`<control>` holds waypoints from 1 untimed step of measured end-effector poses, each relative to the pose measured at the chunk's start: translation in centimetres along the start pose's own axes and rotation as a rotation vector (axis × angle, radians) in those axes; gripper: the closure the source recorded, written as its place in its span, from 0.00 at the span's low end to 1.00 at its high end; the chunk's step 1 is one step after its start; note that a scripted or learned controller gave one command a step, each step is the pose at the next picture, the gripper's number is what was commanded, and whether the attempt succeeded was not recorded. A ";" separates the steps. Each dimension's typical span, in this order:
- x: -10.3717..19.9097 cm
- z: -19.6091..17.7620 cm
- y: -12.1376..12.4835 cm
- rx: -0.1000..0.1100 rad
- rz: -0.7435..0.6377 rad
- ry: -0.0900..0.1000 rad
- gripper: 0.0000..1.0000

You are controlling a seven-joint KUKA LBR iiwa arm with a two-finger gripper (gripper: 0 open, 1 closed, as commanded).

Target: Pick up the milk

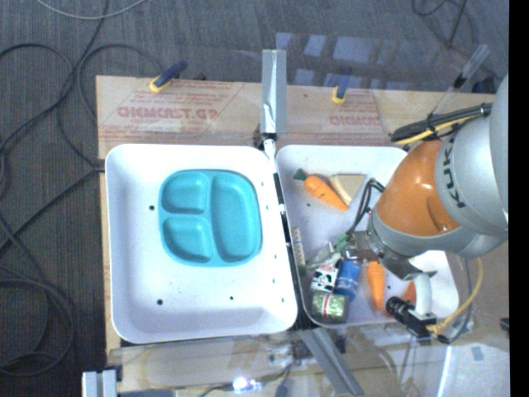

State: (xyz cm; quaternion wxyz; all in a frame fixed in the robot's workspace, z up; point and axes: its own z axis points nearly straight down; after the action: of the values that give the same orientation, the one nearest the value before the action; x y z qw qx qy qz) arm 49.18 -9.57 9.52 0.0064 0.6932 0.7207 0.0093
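Grey carpet floor w/ loose black cables; plywood bench (207, 114) on top, two yellow clamps along its far edge. Two white bins side by side on bench. Landmark = right bin (289, 222).

Left bin (124, 222): touching right bin's left wall, holds a teal divided plate (212, 216), three compartments, roughly centred.

Inside right bin:
- carrot (325, 190) near far-left corner, tilted, green top toward the corner.
- tan wedge-shaped item (351, 184) just beside the carrot, far side.
- milk (326, 278), small black-and-white carton, near bin's near-left part, lying tilted.
- green can (331, 306) just beside milk, at the near wall.
- blue can (348, 275) touching/just right of milk.
- second carrot (376, 284) right of blue can, pointing lengthwise toward near wall.

Arm (463, 180) comes in over right bin's right half; orange band (417, 193) covers bin's centre-right. Gripper (343, 246) sits low, just above milk and blue can; fingers mostly hidden by wrist, cannot tell whether spread or pressed together. Milk lies in bin, nothing visibly pinching it.
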 end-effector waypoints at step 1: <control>5.1 -8.7 -0.4 0.025 -0.054 -0.004 0.00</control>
State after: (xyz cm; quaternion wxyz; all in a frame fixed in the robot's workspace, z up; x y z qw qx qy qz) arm 48.36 -4.56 18.28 -0.0008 0.6737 0.7390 -0.0013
